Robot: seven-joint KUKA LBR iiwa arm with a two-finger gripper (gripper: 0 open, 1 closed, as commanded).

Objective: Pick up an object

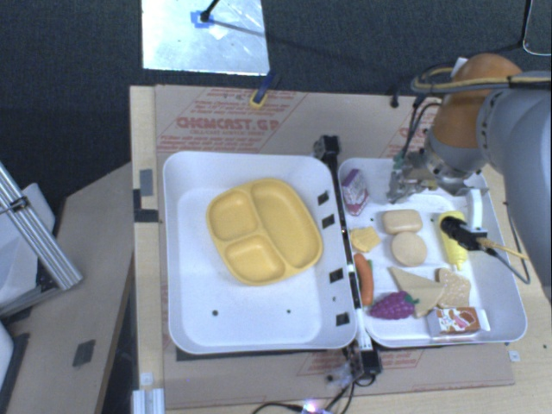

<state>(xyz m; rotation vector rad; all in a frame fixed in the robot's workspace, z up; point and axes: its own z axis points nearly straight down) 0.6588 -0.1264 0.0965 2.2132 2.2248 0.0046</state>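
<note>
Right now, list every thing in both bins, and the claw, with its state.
yellow tray: right way up, flat in the left bin
packet: lying by the right bin's left wall
carrot: lying along that same wall
grapes: lying against the cheese wedge
small box: flat, at the near end
claw: over the right bin's far end, beside the packet

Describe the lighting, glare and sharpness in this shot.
Camera view: even, soft light; the metal sheet at the top shows bright glare; the left bin is near white, with faint shadow around the yellow tray; the arm at the right looks soft; print on the small packet is too blurred to read.
</note>
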